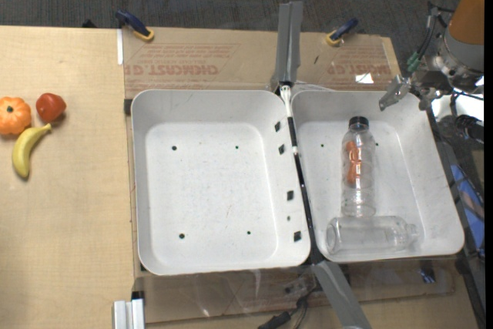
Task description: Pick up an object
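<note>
In the right bin [431, 166] a clear plastic bottle [357, 166] with a black cap and an orange label lies on its side, cap toward the far wall. A second clear container [368, 233] lies crosswise along the bin's near wall, touching the bottle's base.
</note>
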Controlling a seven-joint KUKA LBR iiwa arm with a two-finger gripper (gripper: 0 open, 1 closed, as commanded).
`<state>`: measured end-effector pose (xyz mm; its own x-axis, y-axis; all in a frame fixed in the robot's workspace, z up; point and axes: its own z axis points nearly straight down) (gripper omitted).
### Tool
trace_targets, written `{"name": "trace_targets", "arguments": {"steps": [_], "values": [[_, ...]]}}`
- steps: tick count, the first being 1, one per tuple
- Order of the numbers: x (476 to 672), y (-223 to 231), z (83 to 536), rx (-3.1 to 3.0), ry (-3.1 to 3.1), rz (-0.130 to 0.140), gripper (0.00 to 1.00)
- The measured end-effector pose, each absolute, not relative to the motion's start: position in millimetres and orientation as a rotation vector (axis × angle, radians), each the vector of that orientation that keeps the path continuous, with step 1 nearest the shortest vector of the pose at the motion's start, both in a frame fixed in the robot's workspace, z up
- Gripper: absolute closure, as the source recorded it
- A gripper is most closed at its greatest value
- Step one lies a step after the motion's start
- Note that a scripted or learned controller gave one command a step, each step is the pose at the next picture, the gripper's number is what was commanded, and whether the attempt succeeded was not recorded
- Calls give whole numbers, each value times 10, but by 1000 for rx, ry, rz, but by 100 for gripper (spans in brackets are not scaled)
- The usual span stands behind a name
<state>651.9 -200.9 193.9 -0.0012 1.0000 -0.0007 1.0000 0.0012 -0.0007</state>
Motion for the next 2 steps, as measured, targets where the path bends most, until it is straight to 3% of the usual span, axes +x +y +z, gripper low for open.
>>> {"name": "trace_targets", "arguments": {"steps": [1, 2], "values": [[6166, -1501, 913, -2124, -2313, 2, 0], [6204, -1498, 1046, -2131, -2319, -11, 100]]}}
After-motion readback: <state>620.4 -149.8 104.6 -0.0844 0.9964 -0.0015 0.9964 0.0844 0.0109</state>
